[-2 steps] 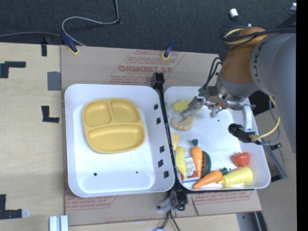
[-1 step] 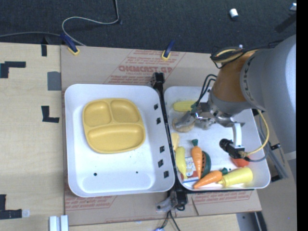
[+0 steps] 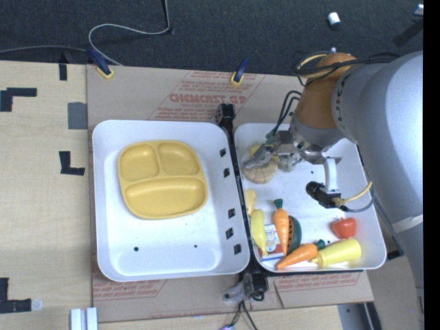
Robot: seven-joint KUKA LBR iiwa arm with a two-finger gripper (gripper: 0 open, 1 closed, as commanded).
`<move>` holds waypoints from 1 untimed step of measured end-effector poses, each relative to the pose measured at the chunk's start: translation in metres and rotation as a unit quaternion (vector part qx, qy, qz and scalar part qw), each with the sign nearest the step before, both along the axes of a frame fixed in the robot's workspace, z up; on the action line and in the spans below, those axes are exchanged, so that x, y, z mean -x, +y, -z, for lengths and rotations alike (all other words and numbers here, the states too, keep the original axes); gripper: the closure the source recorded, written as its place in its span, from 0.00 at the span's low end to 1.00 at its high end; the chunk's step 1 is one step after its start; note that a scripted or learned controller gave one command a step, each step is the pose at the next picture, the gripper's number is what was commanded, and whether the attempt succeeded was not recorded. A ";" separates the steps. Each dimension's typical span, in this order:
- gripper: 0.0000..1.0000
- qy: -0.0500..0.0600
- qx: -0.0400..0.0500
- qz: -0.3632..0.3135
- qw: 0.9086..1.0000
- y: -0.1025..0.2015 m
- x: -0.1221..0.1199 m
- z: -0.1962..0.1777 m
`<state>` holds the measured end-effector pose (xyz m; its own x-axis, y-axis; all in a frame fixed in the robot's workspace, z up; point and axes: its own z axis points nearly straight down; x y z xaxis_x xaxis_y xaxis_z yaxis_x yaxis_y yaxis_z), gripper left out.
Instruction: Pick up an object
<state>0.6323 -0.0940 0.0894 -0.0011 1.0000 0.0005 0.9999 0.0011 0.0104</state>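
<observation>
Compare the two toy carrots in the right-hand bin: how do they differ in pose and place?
The upper carrot stands nearly straight up the picture, green top pointing away from the bench's near edge; the lower carrot lies at a slant, green top up and to the right. The upper carrot sits mid-bin beside a yellow banana; the lower carrot lies near the front wall, beside a yellow bottle. Both are orange with green tops.

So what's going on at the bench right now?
The arm has reached into the right bin, and its gripper sits low over a tan round piece near the bin's top left. Carrots, a tomato and a yellow bottle lie lower in that bin. The left bin holds a yellow divided plate.
</observation>
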 end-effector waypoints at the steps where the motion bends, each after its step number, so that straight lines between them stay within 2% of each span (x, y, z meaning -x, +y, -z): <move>1: 0.00 -0.002 0.001 0.000 1.000 0.000 0.022 -0.001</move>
